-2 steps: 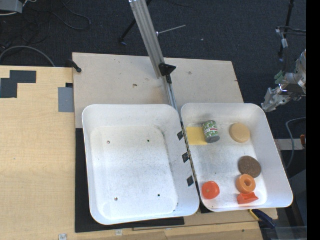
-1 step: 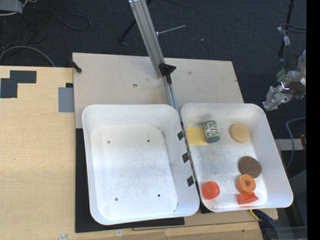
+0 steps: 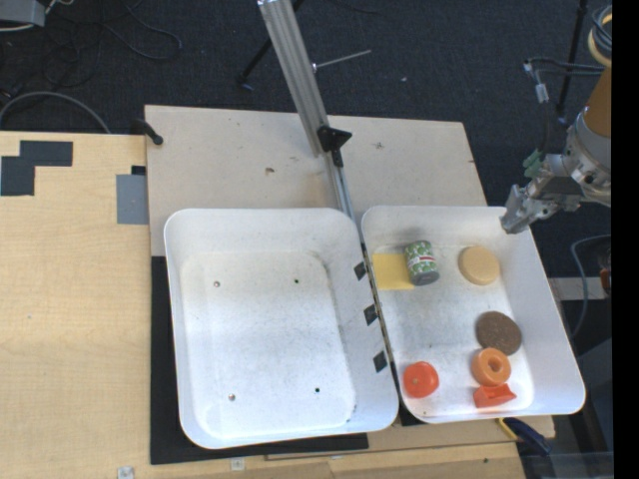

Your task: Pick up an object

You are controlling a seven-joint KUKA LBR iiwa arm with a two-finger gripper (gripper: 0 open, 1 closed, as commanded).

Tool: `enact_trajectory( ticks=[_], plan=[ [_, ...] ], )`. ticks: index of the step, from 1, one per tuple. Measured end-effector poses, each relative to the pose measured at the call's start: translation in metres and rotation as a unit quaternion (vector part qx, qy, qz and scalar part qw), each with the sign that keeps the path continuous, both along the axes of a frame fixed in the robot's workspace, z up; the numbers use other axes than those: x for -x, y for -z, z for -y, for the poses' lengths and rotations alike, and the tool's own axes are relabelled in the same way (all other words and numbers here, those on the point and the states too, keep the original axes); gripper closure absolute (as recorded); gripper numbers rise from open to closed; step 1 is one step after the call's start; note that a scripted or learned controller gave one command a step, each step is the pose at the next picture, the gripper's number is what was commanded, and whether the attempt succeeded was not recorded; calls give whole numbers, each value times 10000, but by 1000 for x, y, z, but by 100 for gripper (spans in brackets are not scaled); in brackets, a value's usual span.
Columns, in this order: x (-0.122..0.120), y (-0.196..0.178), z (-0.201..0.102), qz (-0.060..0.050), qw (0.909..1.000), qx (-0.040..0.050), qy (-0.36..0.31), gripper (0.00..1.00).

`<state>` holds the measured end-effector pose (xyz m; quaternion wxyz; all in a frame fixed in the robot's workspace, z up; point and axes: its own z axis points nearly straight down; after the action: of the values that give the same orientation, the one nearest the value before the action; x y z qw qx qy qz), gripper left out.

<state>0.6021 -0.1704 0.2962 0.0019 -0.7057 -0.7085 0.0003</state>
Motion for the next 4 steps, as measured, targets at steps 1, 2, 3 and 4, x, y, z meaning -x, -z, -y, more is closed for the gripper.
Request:
enact_trajectory(
  ticks=[1, 2, 3, 4],
  plan=[
    [25, 12, -44, -11, 10000, -1, 2, 100],
    [38, 32, -90, -14, 10000, -2, 2, 100],
    [54, 44, -150, -17, 10000, -3, -6, 100],
    [71, 62, -201, -20, 10000, 1, -1, 100]
  ],
)
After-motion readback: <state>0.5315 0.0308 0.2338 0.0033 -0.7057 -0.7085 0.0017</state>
